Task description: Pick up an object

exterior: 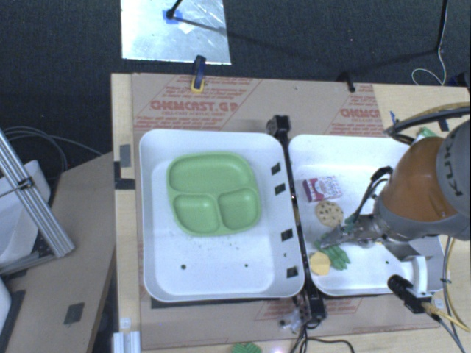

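Fingers (333, 238) low in right bin (353, 153), spread uncertain; green toy (338, 256) just below tips, yellow piece (319, 263) beside, cookie (329, 212) just above, none gripped.

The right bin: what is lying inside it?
In the right bin: a red packet, a cookie, a yellow piece, a green toy. The arm covers its right part.

In the right bin, toward its lower left, lie four small things. A red and white packet (322, 189) lies flat, uppermost. Just below it sits a round speckled cookie (329, 212). Lower still, a green leafy toy (338, 256) lies beside a yellow round piece (319, 263), touching it.
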`<state>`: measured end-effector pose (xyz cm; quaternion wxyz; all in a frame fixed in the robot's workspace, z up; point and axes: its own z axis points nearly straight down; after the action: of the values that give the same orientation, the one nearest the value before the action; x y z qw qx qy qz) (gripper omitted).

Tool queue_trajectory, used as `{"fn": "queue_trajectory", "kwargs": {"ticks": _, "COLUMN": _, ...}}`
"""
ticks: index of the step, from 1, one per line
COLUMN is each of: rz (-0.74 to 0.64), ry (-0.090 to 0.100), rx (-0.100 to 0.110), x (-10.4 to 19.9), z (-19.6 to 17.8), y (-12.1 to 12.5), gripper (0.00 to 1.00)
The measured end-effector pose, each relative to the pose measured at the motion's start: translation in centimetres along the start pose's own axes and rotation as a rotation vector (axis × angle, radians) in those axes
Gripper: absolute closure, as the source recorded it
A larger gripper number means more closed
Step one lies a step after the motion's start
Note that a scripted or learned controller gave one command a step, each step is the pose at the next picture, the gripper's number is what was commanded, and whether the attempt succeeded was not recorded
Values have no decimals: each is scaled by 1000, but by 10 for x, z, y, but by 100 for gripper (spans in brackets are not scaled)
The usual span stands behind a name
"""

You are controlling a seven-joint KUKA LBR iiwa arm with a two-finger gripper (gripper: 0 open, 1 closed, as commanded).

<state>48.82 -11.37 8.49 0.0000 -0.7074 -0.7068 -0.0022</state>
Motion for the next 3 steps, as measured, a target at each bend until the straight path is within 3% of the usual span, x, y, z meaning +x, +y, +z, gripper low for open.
{"fn": "queue_trajectory", "kwargs": {"ticks": 1, "rz": 0, "ry": -4, "rx": -2, "x": 3, "z": -2, "y": 0, "gripper": 0}}
{"fn": "queue_trajectory", "kwargs": {"ticks": 2, "rz": -2, "ry": -1, "rx": -9, "x": 5, "z": -14, "y": 3, "gripper": 100}}
{"fn": "queue_trajectory", "kwargs": {"ticks": 3, "rz": -1, "ry": -2, "rx": -7, "x": 5, "z": -13, "y": 2, "gripper": 0}}
